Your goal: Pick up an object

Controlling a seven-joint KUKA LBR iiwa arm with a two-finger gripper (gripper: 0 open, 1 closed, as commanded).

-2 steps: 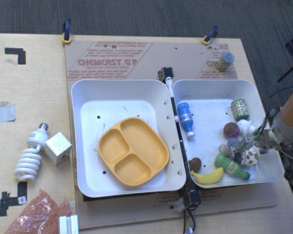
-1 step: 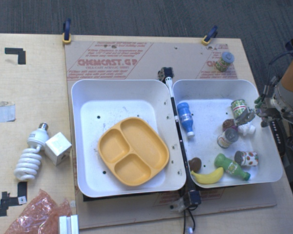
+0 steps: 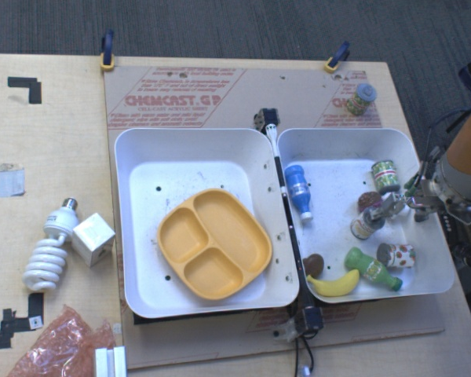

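Camera view looked down on two white bins. From the right, the gripper [image 3: 388,208] hung low in the right bin [image 3: 339,141], right at a small brown-topped jar [image 3: 364,225]; I couldn't tell how its grip stood. Nearby lay a blue bottle [image 3: 298,191], a green can [image 3: 385,175], a banana [image 3: 335,284] and a green bottle [image 3: 372,269]. A yellow divided plate [image 3: 213,243] filled the left bin [image 3: 187,141].

Two white bins [image 3: 133,210] sit on a tan surface [image 3: 47,155] with red print. The left bin holds an orange-yellow divided plate [image 3: 213,244]. At right lie a blue bottle [image 3: 297,190], a yellow banana [image 3: 335,283], a green bottle [image 3: 371,269] and a green-labelled can [image 3: 385,176].
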